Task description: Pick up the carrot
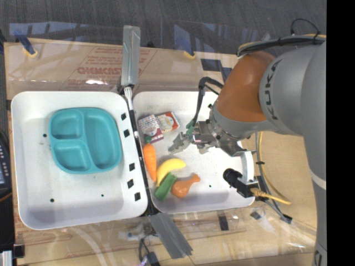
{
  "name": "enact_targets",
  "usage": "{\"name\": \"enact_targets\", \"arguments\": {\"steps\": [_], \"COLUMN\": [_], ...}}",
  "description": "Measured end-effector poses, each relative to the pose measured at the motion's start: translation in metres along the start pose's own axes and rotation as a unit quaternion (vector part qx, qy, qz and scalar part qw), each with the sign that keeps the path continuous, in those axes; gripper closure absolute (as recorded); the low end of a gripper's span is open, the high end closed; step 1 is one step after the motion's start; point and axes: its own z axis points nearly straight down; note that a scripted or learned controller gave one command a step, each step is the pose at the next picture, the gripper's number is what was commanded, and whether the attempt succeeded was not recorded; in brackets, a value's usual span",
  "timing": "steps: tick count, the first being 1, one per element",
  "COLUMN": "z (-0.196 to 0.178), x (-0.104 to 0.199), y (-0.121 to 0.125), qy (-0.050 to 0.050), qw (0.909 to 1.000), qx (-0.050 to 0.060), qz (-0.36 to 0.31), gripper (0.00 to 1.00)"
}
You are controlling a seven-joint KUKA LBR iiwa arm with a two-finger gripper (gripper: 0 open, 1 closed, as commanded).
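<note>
Lying along the right bin's [222,100] 9 o'clock wall, the carrot [150,159] touches the banana [169,168] — awkward. At the carrot's 3 o'clock hangs the hand [180,143] — grip unreadable.

The carrot [150,160] and banana [169,168] look like smooth glossy plastic, as does the teal tray [86,139]; the white bins [33,204] look matt.

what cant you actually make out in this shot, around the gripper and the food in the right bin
- Gripper, camera view: small and blurred against the right bin; its grip state is unreadable.
- Green vegetable: one end is tucked under the banana.
- Small packet: its print is too small to read.
- Carrot: lies against the bin wall; contact is unclear.
</note>
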Motion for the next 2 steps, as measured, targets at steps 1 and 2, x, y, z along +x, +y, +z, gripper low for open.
{"name": "enact_targets", "arguments": {"steps": [1,2], "z": [0.010,0.010], "x": [0.077,0.113], "y": [-0.007,-0.042], "qy": [-0.001,-0.001], "qw": [0.9999,0.9985], "qx": [-0.001,0.000], "qz": [-0.016,-0.054], "gripper": [0.00,0.00]}}
